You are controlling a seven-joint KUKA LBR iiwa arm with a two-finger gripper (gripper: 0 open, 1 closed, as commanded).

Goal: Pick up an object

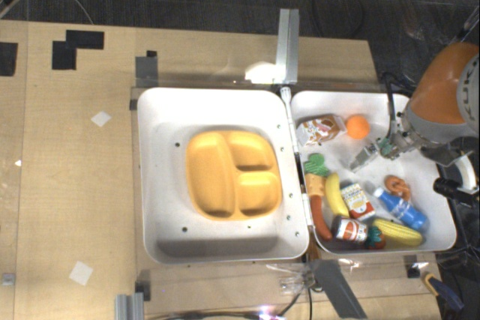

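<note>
One orange ball (358,127), round, right bin (448,232) | hand (367,156) nearby, grip state unclear

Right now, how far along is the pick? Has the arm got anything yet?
Done: the arm has reached into the right bin, and the gripper is low over a bare patch just below the orange ball. In hand: nothing visible between its fingers. Left: closing on an item and lifting it. The left bin holds a yellow tray.
</note>
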